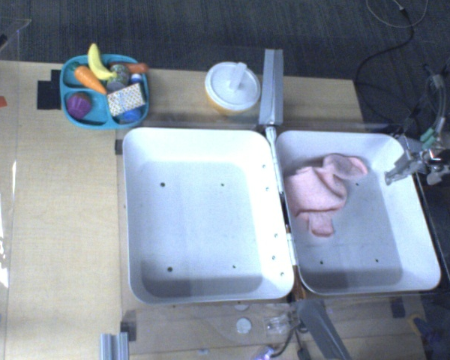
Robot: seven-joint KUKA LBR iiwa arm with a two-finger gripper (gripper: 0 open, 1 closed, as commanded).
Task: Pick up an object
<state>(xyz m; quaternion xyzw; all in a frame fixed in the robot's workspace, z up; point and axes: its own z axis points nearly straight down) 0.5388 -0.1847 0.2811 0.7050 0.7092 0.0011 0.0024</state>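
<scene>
Pink cloth [324, 191] crumpled, pincer [402, 169] indistinct

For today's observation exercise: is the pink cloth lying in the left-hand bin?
No, the pink cloth lies crumpled in the right bin, beside the left bin.

two shallow white bins: the left bin [135, 223] and the right bin [420, 261]. one crumpled pink cloth [322, 192] in the right bin. one blue divided tray [69, 115] of toy food, with one banana [98, 62] and one carrot [88, 79]. one white lidded cup [232, 86].
</scene>
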